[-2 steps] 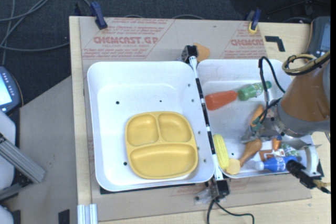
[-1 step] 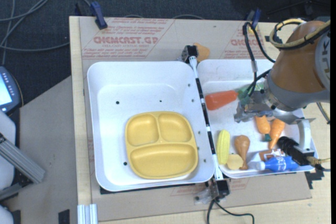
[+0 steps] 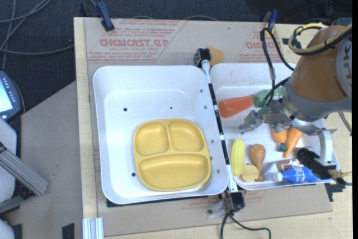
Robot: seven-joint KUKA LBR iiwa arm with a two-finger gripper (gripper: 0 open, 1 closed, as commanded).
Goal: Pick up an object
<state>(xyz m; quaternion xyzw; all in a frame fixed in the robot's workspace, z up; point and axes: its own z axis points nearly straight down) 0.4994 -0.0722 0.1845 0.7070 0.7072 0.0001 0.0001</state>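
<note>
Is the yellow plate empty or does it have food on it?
Empty. The yellow plate lies in the left bin, and all three sections show bare yellow.

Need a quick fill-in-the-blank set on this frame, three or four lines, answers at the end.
1. The yellow three-compartment plastic tray lies in the ____ white bin.
2. The yellow toy corn cob lies in the right bin along its ____ wall.
3. The red-orange toy carrot with a green top has its green end pointing toward the view's ____.
4. The grey arm with the orange band reaches over the ____ bin.

Missing words: left; left; right; right
</note>
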